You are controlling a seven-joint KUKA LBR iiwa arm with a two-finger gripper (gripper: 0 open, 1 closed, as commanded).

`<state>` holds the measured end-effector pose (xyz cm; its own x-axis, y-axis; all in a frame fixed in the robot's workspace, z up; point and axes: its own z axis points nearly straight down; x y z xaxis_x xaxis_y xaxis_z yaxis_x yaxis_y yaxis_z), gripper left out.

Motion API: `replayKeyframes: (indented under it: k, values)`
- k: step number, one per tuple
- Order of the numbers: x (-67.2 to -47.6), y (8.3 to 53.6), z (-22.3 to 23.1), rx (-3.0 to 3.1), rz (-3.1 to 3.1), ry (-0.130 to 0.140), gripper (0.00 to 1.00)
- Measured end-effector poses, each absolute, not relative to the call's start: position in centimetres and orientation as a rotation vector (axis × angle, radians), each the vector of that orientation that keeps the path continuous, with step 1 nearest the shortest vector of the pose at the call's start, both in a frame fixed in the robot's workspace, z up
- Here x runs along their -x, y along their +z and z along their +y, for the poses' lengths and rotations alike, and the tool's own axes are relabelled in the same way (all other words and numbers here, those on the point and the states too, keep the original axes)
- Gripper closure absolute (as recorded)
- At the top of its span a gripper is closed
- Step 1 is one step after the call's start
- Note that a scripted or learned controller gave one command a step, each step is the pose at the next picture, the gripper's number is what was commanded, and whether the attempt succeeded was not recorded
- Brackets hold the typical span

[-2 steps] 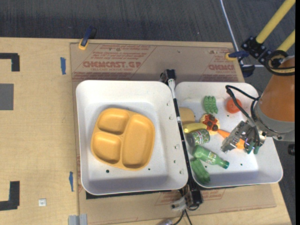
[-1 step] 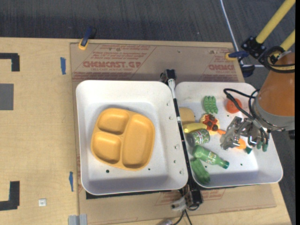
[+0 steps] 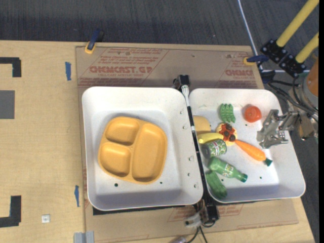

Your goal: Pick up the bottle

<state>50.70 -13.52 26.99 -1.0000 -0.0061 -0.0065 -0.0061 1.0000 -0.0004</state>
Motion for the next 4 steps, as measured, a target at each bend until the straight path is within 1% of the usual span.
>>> replayKeyframes:
  k: [1, 2, 3, 4]
  values:
    - [-48.9, 16.0, -12.2, 0.281, 3.127, 0.002, 1.0]
    - [-49.2, 21.0, -16.3, 0.53, 3.091, -0.001, 1.0]
    - [-52.4, 17.7, -10.3, 0.751, 3.048, 0.002, 1.0]
    - [-53.5, 18.8, -10.2, 1.488, 2.76, -0.001, 1.0]
